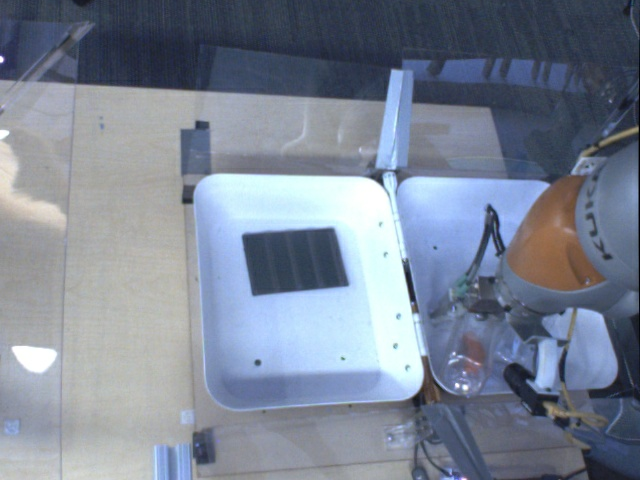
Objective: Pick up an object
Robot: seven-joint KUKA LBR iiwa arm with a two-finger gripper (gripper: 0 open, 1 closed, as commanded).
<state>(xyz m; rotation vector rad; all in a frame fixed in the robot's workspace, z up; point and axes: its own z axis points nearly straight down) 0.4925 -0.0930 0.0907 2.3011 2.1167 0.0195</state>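
A clear plastic cup (466, 360) lies in the right bin (445, 218), close to its front left corner, with something reddish showing through it. My gripper (472, 298) hangs low over that bin, just above and behind the cup. The grey wrist and orange band cover most of the bin's right half. From this angle I cannot see whether anything is held. A dark grey ribbed rectangular pad (296, 261) lies flat in the middle of the left bin (212, 298), far from the gripper.
A grey metal post (395, 118) stands at the back where the two bins meet. The bins sit on a pale wooden bench (110, 268) with open surface to the left. Clamps and cables (450, 443) crowd the front edge under the right bin.
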